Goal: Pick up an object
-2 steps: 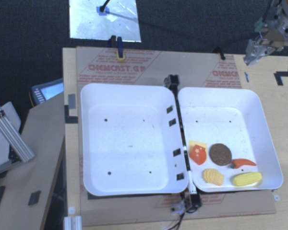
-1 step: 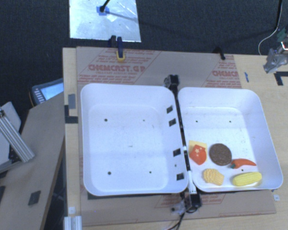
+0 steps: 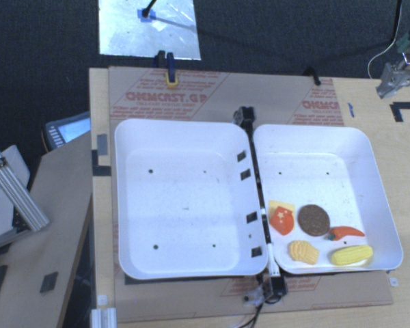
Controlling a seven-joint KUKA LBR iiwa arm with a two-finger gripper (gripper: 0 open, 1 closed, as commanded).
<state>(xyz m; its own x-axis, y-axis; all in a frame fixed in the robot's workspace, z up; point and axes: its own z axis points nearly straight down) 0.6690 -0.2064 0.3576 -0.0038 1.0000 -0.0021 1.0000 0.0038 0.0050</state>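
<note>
Gripper [image 3: 398, 74] position: upper right of the frame, beyond the far right corner of the bench, well apart from both bins. I see only a small grey metallic part of it at the frame edge, and I cannot tell how it is set or whether it has hold of anything; nothing is visibly between it and the bench.

Candidate objects all lie in the right bin [image 3: 314, 157], clustered at its near edge, in the lower right of the frame. From the gripper they lie downward and slightly left in the picture. I judge the coming move turns on that descent toward the near right corner.

Contents, right bin: a red and yellow wedge [image 3: 281, 217] nearest the divider; a brown disc [image 3: 313, 219] just beside it; a red pepper [image 3: 345, 233] to the right of the disc, long axis roughly left to right; a yellow ridged piece [image 3: 303, 252] below the wedge; a corn cob [image 3: 351, 255] near the bin's wall, long axis left to right, slightly tilted.

Left bin [image 3: 184, 197]: I note no objects there.

The corn cob and pepper lie close together; I judge a grasp across the short axis suits either.
</note>
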